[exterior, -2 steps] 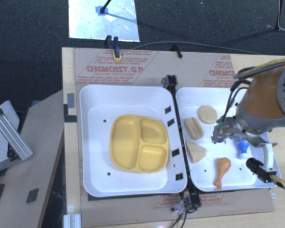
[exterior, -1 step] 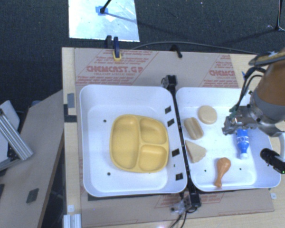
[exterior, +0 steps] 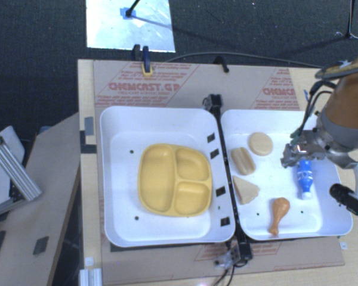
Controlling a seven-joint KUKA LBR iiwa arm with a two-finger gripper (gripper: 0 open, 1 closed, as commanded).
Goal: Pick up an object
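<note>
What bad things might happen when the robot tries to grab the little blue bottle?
The gripper hovers at the top end of the blue bottle, not over its middle, so the fingers may pinch only the cap and slip off. The bottle lies on its side and looks round, so it may roll away. It lies near the right bin's wall, which could block a finger.

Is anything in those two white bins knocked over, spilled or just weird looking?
Nothing stands out. The yellow divided plate sits flat in the left bin. In the right bin, the round cookie, bread piece, wedge, drumstick and blue bottle lie apart, nothing spilled.
</note>
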